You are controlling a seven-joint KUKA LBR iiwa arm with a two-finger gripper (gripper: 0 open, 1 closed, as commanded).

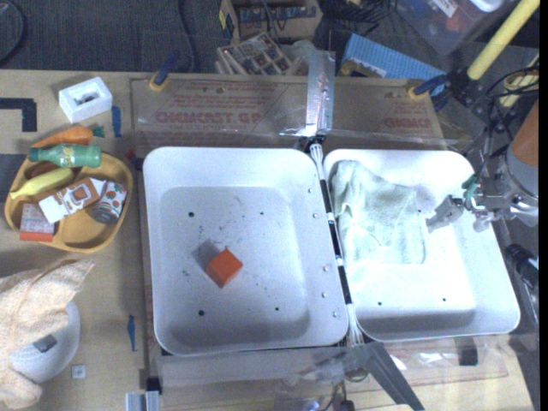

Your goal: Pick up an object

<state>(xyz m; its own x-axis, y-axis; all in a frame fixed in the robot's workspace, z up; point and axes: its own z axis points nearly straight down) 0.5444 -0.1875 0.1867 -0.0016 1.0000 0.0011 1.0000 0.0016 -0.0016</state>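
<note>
An orange cube (pixel 225 267) lies in the left bin (pixel 171 178), a little left of its middle, with a small dark shadow beside it. A pale green-white cloth (pixel 377 217) lies crumpled in the left half of the right bin (pixel 479 306). My gripper (pixel 455 211) hangs over the right bin's right side, just past the cloth's right edge and far from the cube. I see nothing held in it.
To the left of the bins stands a yellow bowl (pixel 103 234) with toy food and a green bottle. A beige cloth (pixel 38 294) lies at the front left. Cables and boxes crowd the back and the right edge.
</note>
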